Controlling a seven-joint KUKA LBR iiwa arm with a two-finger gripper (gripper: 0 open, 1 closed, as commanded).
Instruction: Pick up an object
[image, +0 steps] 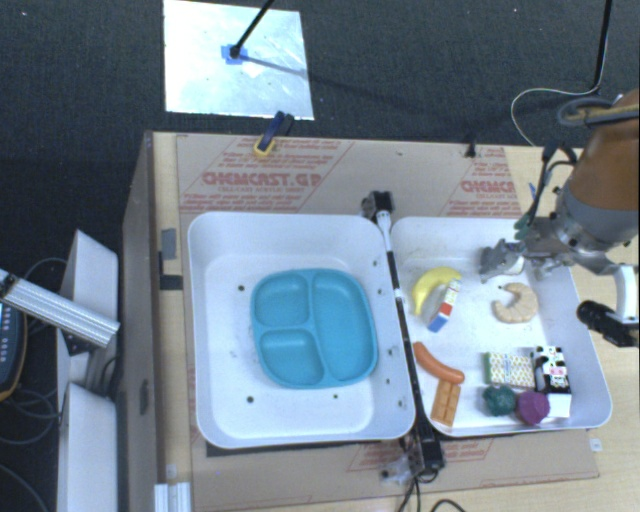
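My gripper (503, 259) hangs over the back of the right bin (590, 345), at the end of the grey arm with its orange band (612, 165). It sits just behind a tan croissant (517, 302) and to the right of a yellow banana (433, 285). Nothing visible is held in it. A white tube with red and blue ends (442, 305) leans against the banana. Nearer the front lie an orange sausage (440, 362), an orange cracker (446, 402), a patterned box (510, 368), a black-and-white block (550, 369), a teal ball (498, 400) and a purple lump (533, 407).
The left bin (222, 260) holds a blue divided plate (312, 326). A black divider bar (395, 300) runs between the bins. Cardboard (300, 180) lines the bench behind them. A black knob (600, 320) on the arm overhangs the right bin's right rim.
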